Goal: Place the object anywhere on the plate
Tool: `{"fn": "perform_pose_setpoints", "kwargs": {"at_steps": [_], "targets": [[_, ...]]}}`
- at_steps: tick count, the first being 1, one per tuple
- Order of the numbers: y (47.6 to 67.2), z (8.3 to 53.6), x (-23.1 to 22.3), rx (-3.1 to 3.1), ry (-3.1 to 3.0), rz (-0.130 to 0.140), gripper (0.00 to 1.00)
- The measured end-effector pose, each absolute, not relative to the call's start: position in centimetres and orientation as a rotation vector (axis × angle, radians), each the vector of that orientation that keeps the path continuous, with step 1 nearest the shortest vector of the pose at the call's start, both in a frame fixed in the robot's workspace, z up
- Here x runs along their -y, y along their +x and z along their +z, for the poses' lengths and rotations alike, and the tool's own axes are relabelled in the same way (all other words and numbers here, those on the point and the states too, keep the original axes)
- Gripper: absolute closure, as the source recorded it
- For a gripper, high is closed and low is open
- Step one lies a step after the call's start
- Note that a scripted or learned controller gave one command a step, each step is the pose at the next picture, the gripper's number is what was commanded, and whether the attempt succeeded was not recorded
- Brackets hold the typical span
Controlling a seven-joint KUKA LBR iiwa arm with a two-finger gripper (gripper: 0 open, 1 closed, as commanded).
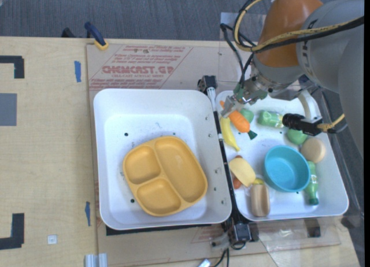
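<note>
Two shallow white bins are seen side by side on a brown bench. In the left white bin [110, 121] a yellow plastic plate with three sections [165, 174] is laid flat, a bit below the middle. Nothing is seen on top of the plate.

The right white bin [335, 193] is full of small toy foods. A round blue bowl [285, 168] is placed near the middle. A small orange toy carrot with a green top [240, 122] is found near the top left corner of this bin, just beside a long yellow toy banana [230, 135] that is laid along the left wall. A pale yellow toy piece [242, 170] is seen below the banana, and a tan toy hot dog bun [259, 199] is seen lower down, near the front wall. A green toy vegetable [269, 118] is laid near the top, a tan egg-shaped toy [313, 149] is set at the right of the bowl, and a green toy bottle [312, 188] is laid along the bowl's right side.

The grey arm with the orange band [286, 26] is reached in from the right. The two-finger gripper [238, 103] is held low over the top left corner of the right bin, just above the carrot. How its tips are set cannot be told.
</note>
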State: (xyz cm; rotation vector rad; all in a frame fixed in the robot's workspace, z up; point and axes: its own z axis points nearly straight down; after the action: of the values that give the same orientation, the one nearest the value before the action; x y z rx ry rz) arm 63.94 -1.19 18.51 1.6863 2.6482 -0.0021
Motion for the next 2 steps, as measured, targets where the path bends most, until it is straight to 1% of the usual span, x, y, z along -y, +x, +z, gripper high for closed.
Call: {"fn": "perform_pose_setpoints", "kwargs": {"at_steps": [1,2], "targets": [[66.15,25.10,1.46,-2.819,1.362,0.004,1.00],[66.10,24.97,1.42,-2.821,1.363,0.002,0.00]]}}
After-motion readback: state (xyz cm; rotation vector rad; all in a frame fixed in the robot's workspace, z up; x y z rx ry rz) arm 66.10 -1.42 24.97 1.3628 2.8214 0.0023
